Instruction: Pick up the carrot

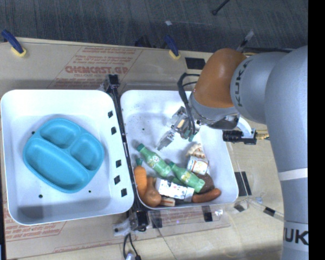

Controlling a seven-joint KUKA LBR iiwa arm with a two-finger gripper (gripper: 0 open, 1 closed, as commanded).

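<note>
My bench [151, 72] was covered with brown printed cardboard and filled the middle of the frame. Two shallow white bins sat directly on it, side by side and touching: the left bin [11, 145] at centre left, the right bin [146, 104] at centre right.

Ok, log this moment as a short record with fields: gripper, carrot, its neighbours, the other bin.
gripper: gripper above the right bin, fingers apart, nothing between them
carrot: carrot at the right bin's near-left corner, beside the divider, not held
neighbours: two green bottles lying just right of the carrot; a brown sausage along the near wall
left bin: left bin holds a blue compartment plate
</note>
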